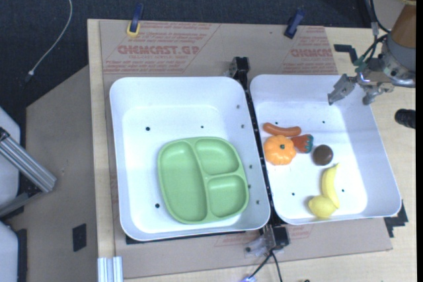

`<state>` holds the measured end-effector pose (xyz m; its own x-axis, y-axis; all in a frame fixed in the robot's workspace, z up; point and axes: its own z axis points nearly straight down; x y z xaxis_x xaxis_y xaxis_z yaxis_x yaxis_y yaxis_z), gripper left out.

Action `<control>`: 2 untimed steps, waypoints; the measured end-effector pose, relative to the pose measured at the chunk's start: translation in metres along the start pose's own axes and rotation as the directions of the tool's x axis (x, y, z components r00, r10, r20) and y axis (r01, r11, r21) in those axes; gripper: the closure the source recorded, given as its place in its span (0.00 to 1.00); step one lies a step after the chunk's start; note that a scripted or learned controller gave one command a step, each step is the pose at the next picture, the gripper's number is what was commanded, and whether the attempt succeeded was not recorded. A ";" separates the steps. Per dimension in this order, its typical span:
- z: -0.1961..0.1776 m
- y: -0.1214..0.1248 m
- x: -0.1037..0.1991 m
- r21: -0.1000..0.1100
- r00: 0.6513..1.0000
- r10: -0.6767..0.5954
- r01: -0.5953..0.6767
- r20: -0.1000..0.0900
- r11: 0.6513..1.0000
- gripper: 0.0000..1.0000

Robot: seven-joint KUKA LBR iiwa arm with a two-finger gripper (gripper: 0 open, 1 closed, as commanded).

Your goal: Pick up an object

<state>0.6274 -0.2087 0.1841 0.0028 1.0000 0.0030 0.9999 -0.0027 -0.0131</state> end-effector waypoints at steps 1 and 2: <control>-0.008 0.003 0.000 -0.014 1.000 -0.003 0.003 0.003 1.000 0.00; 0.037 -0.003 0.001 -0.007 1.000 -0.002 0.002 0.001 1.000 0.00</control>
<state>0.6244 -0.2081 0.1476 0.0004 1.0000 0.0016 1.0000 -0.0004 -0.0060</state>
